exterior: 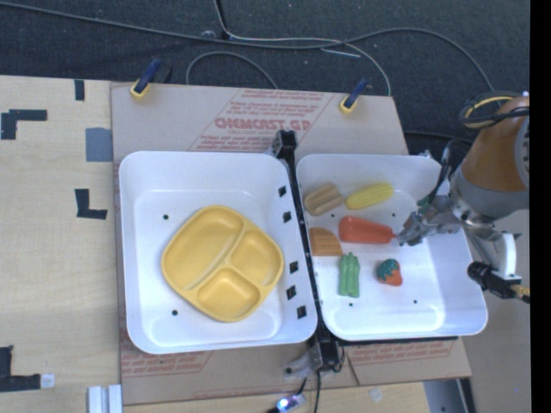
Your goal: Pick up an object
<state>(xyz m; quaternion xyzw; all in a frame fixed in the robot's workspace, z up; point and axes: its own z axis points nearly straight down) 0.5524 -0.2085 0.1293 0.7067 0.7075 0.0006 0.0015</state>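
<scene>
On the surface [77, 144], two white bins side by side; in one, a yellow plate [222, 263]. From the right, grey arm [486, 179] bent down over the other bin [448, 317], wrist low. In the middle of that bin, orange carrot [366, 230], lying flat, below the corn [368, 196]. Probably light, stiff, smooth plastic; best taken across the thick middle. Jaws just beside its right end; open or closed, cannot tell.
</scene>
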